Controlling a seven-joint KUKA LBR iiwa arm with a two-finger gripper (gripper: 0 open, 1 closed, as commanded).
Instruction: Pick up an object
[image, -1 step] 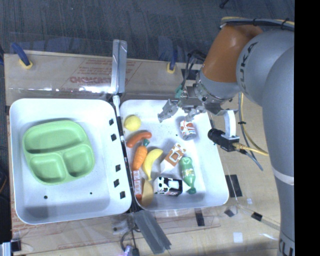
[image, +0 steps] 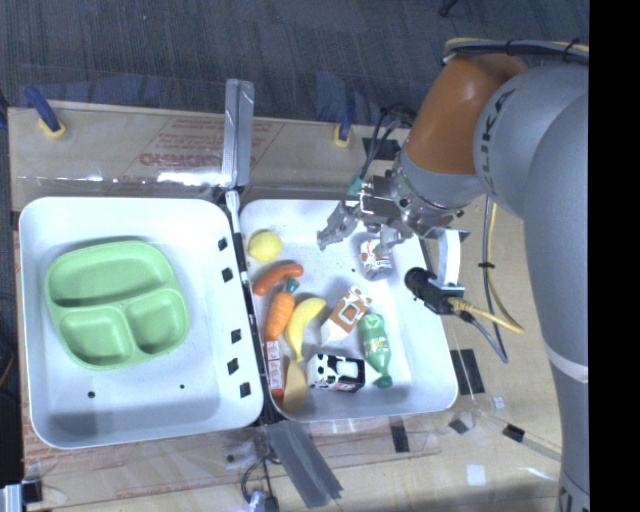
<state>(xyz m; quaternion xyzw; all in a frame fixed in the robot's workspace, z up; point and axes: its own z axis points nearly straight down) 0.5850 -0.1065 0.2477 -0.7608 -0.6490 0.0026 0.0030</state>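
Observation:
My gripper (image: 358, 238) hangs over the back part of the right bin (image: 430, 385), open, with its fingers spread and nothing between them. A small red and white can (image: 375, 260) lies just under the right finger. To the left are a yellow lemon (image: 264, 245), an orange sausage (image: 278, 275), a carrot (image: 278, 313) and a banana (image: 303, 322). Nearer the front lie an orange and white box (image: 350, 309), a green bottle (image: 377, 348) and a black and white carton (image: 335, 372).
The left bin (image: 60, 415) holds a green divided plate (image: 118, 300). A grey divider bar (image: 238, 130) stands between the bins at the back. The arm and its cables (image: 480, 305) cover the right bin's right side.

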